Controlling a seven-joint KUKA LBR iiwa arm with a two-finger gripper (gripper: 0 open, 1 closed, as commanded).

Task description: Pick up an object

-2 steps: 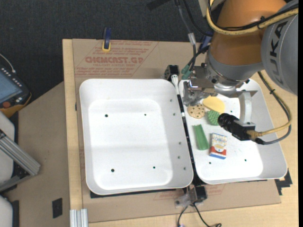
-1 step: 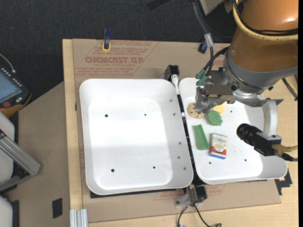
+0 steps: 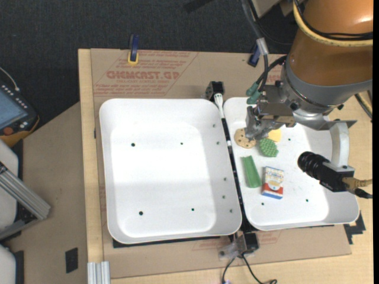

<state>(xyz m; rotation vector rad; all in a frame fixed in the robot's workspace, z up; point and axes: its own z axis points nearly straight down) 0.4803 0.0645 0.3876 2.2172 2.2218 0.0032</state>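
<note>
The brown cardboard sheet spreads under everything and runs out on all sides of the gripper. The grey and orange arm comes in from the upper right of the view and bends down to the gripper. The left bin lies well to the view's left of the gripper, beyond the black divider where the two bins meet. The right bin is the one under the gripper, which stands over its upper left part, near the far wall.

The gripper is lowered close to the bin floor. Whether it is open or closed cannot be told from this angle, and nothing can be seen held in it.

The loose objects all lie close by. A long green bar lies lengthways below the gripper in the view, apart from it. A small red, white and blue box sits just beside the bar, below and to the right of the gripper. A knobbly green piece lies just to the gripper's lower right. A round tan disc with small holes lies just at its left, so close that contact cannot be ruled in or out. A yellow piece lies just to the right, touching the knobbly green piece.
</note>
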